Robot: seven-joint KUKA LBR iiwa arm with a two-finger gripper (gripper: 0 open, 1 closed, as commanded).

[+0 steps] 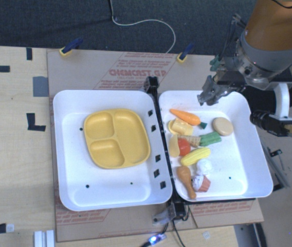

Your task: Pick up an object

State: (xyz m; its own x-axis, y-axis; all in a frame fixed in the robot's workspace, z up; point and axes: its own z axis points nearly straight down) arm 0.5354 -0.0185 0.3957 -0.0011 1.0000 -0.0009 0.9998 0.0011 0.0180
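Observation:
My gripper (206, 99) hangs over the far edge of the right bin (249, 181), above and to the right of the toy food. Nothing shows between its dark fingers. Below it lie a carrot (185, 117), a tan bun (222, 126), a green pickle (210, 139), a yellow corn cob (195, 156), a red piece (184, 146), a white piece (203, 166) and a brown drumstick (185, 178).
The left bin (69, 189) holds a yellow divided plate (117, 138). Black clips sit along the seam between the bins. A white cable loops on the dark floor behind the bench. Cardboard lies under both bins.

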